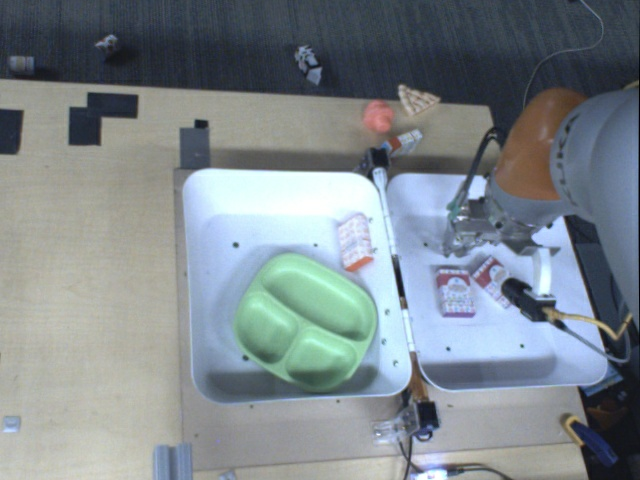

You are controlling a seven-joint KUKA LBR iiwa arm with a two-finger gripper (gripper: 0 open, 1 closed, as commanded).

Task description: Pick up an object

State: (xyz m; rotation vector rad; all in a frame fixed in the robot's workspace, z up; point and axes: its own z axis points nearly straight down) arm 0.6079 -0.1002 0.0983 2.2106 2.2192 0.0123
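The arm (600, 153) is a thick, rounded grey tube with a broad orange band (535, 148) above the wrist. Thin dark cables (478, 173) loop off the band at nine o'clock — down to the gripper (465, 238), a small cluster of grey metal and dark parts.

Pale wooden bench (90, 298); dark carpet floor (220, 18) beyond, scattered debris.

The divided plate (305, 320) and a packet (354, 242) lie in the left bin (205, 268); two packets in the right bin (570, 358).
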